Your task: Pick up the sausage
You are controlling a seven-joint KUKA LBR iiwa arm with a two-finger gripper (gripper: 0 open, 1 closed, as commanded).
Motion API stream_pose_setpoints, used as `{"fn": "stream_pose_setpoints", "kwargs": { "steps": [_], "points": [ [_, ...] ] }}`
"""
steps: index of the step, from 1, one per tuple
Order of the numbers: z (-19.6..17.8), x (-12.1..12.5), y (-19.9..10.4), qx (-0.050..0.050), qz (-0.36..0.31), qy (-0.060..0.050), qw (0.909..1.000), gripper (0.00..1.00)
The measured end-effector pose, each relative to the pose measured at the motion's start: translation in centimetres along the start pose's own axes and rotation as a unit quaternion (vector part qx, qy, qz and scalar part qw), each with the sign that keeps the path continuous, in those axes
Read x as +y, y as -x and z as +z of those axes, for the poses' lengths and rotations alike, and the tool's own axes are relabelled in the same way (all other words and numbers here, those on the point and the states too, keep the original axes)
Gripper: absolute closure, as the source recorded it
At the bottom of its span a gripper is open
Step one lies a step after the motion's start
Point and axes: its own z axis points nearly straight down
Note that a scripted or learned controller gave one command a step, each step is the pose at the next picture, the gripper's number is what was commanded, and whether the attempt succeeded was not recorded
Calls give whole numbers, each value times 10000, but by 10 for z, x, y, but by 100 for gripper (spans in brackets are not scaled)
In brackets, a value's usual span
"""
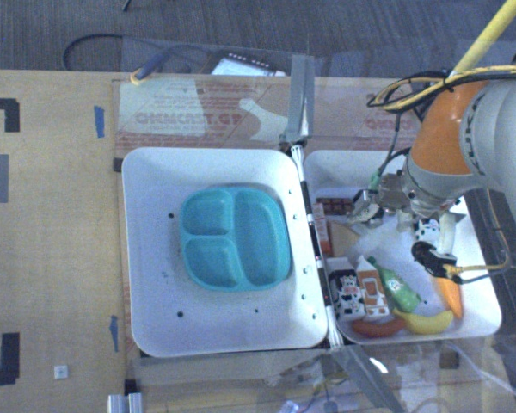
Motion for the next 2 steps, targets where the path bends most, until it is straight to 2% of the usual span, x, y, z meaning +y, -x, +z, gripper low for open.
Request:
{"fn": "stream_pose_setpoints", "kwargs": {
  "steps": [1,2],
  "points": [
    [9,54,-21,-30,589,-173,9981,0],
    [9,54,-21,-30,588,-166,9981,0]
  ]
}}
